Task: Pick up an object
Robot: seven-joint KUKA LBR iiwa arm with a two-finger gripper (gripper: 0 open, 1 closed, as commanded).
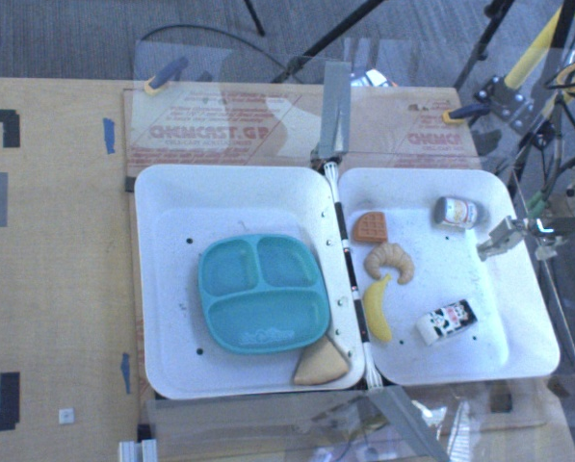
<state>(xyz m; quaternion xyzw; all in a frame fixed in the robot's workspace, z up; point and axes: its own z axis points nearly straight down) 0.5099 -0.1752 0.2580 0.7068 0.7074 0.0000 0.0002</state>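
Note:
The right bin (480,354) holds several small objects. A brown waffle square (370,227) lies near its left wall, with a tan croissant (391,260) just below it and a yellow banana (378,308) below that. A silver can (457,212) lies on its side at the upper right. A white and black carton (446,321) lies toward the lower middle. In the left bin (167,210) sits a teal divided plate (263,292), with a tan wedge of bread (321,364) at its lower right corner.
A grey metal bracket (504,238) sticks in over the right bin's right rim. A grey divider bar (335,123) runs back from between the bins. Stands and cables crowd the far right. The wooden bench (56,258) spreads out to the left.

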